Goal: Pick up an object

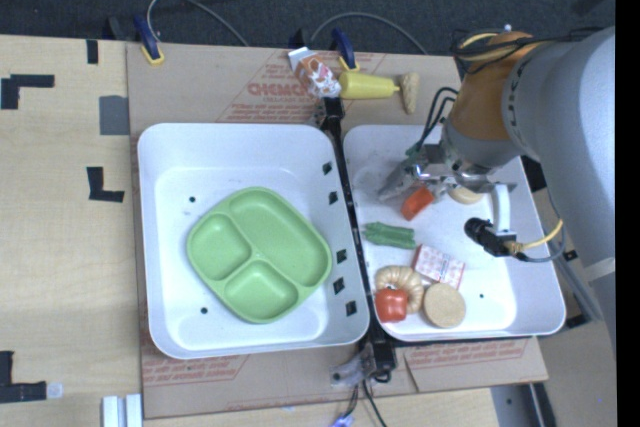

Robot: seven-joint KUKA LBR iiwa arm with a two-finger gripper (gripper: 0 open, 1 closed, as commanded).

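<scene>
Left bin: we see a green tray with three compartments lying in it, nothing on the tray.
Divider: we see the two bins touching along a dark seam, with a yellow toy on the bench just beyond its far end.
Right bin: we count a green pod, a pink packet, a pretzel, a red pepper and a round cookie, clustered in the near half.
Orange piece: we judge this the likely target; it sits in the far half of the right bin, its long axis slanting from near-left to far-right.
Gripper: we see metal fingers splayed fairly wide, nothing between them, tips just above the orange piece.
Key relation: we place the orange piece just below and a touch right of the fingertips, touching or nearly so; we cannot tell which.
Arm: we see it reach in from the right, over the right bin's far corner.
</scene>
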